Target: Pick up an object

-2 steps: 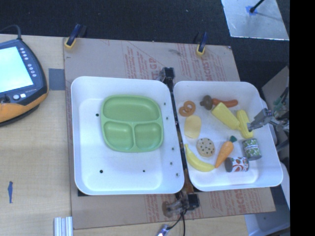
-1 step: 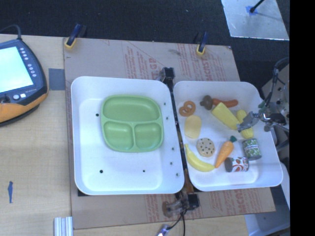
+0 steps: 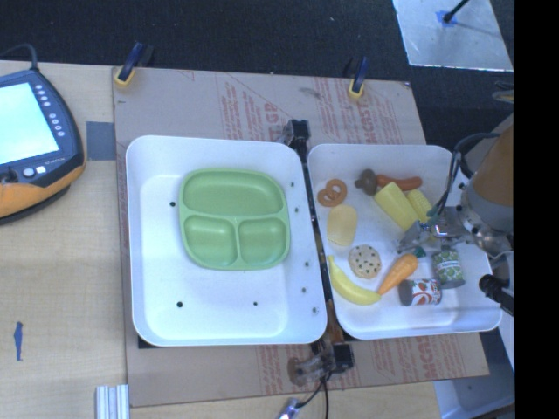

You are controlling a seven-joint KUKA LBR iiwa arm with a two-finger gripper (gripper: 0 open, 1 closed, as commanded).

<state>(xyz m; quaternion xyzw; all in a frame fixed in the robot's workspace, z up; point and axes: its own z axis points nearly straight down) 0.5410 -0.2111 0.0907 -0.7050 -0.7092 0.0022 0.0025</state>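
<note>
The right bin [image 3: 472, 321] holds several toy foods. These are a pretzel [image 3: 332, 192], a pale yellow piece [image 3: 342, 225], a cookie [image 3: 364, 261], a banana [image 3: 352, 288], a carrot [image 3: 397, 272], two yellow blocks [image 3: 395, 205], an orange sausage [image 3: 404, 182] and two small cans [image 3: 422, 292]. My gripper [image 3: 430, 234] is low over the right side of this bin, just above the carrot's top and beside the green can [image 3: 449, 269]. I see nothing clearly held in it.
The left bin [image 3: 148, 312] holds a green divided plate [image 3: 234, 218]. A teach pendant [image 3: 31, 142] lies on the bench at far left. Clamps [image 3: 129, 66] pin the cardboard sheet at the back. The arm's body [image 3: 493, 182] overhangs the right bin's right rim.
</note>
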